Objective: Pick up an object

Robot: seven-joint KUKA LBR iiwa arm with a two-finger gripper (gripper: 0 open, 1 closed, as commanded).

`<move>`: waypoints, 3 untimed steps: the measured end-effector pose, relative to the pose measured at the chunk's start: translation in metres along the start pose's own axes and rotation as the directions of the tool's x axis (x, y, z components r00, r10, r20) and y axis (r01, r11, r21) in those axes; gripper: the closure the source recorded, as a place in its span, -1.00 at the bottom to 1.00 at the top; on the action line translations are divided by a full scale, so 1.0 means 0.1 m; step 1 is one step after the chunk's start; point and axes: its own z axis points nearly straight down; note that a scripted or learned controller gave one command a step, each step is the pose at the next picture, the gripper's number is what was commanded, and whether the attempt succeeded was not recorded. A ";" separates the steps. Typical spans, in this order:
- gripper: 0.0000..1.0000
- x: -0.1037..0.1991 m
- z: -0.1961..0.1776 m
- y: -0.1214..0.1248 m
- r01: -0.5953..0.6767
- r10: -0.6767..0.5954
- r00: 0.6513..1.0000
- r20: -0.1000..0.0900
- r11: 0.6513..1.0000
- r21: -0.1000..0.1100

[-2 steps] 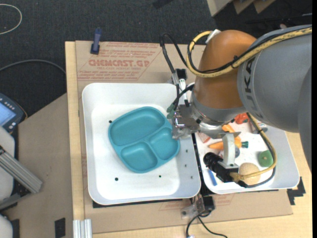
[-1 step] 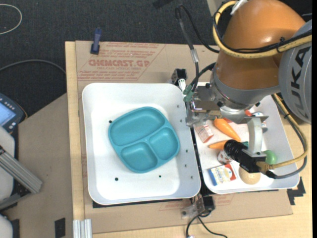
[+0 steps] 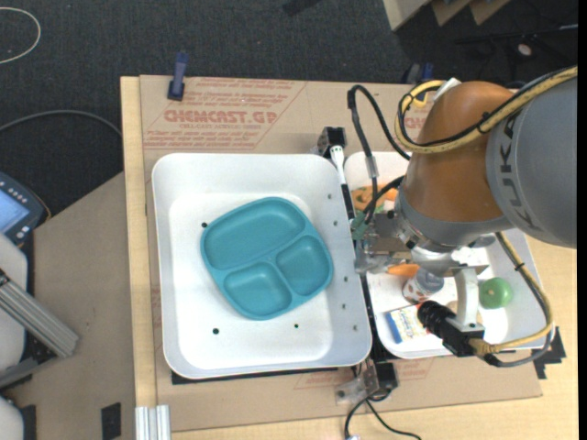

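The small green ball (image 3: 496, 291) in the right bin (image 3: 390, 167) looks light, smooth and apt to roll, so I would pinch it across its middle; other small items crowd it. The gripper is buried under the arm (image 3: 477, 168), so I cannot tell its state. The left bin (image 3: 174, 246) holds a teal divided plate (image 3: 264, 257), all on a cardboard-topped bench (image 3: 229, 108) over dark carpet.

Grey arm (image 3: 541, 168) reaching in frm right, wrist (image 3: 454, 163) angled down

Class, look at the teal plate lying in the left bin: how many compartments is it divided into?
3. The teal plate has one large compartment across its upper left part, one at its right side and one at its lower part. Nothing covers the plate.
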 end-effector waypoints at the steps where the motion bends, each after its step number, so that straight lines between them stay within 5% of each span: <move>1: 1.00 0.53 -0.84 0.02 0.014 -0.014 1.000 -0.007 1.000 -0.021; 2: 1.00 0.43 -2.38 0.00 0.008 -0.008 1.000 -0.008 0.999 -0.033; 3: 1.00 -0.16 -1.28 -0.01 -0.001 0.001 1.000 0.000 1.000 -0.001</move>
